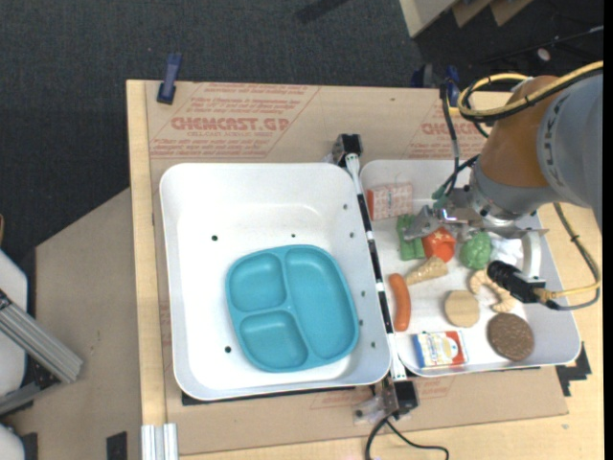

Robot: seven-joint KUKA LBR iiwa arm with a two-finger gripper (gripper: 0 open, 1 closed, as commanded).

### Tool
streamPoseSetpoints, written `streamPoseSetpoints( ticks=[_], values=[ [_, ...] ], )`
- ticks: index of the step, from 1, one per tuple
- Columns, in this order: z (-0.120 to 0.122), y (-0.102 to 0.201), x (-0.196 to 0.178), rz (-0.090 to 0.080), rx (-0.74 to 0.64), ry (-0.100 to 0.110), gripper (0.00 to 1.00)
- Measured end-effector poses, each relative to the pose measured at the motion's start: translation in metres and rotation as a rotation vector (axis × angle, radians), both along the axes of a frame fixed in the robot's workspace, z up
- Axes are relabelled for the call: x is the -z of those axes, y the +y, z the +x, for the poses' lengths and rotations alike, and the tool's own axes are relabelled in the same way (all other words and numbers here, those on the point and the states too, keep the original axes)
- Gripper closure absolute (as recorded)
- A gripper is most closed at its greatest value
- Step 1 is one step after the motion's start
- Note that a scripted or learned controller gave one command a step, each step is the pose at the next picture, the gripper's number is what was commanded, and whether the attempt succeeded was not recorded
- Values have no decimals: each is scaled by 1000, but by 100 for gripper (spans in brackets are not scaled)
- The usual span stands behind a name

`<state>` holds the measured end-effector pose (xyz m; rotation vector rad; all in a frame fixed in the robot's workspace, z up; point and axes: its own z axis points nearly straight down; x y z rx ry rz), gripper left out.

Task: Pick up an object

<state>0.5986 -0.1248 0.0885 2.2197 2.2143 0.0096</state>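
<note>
The fingers (433, 226) are down in the upper-left part of the right bin (565, 343), at the end of the grey and orange arm (536, 151) that comes in from the upper right of the frame. Whether they are spread or closed cannot be told: the wrist and its dark metal parts sit over them, and the small things beneath crowd together. Nothing can be seen clamped between them.

The likeliest thing to be picked, by my reading, is the small orange-red piece (440, 246), which lies just below the fingers in the picture, touching or nearly touching them. Just beside it to the left is a green piece (412, 248), and to the right a round green lump (476, 250). A pale wedge (428, 271) lies just under the orange-red piece, its long axis running from lower left to upper right.

Further off in the same bin are a red sausage (400, 302) against the left wall, long axis up and down the frame, a tan disc (461, 309), a brown disc (510, 336) and a small carton (441, 350) at the bottom.

The left bin (192, 257) on the desk (144, 161) bears a blue divided tray (290, 307), well apart from the arm.

With the target so tightly flanked, I judge a neighbour could be caught with it.
</note>
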Motion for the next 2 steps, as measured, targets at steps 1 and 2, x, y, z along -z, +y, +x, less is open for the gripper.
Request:
streamPoseSetpoints(
  ticks=[1,2],
  values=[
    [2,0,-11,-1,-2,-3,100],
    [-24,62,-118,1,-9,1,100]
  ],
)
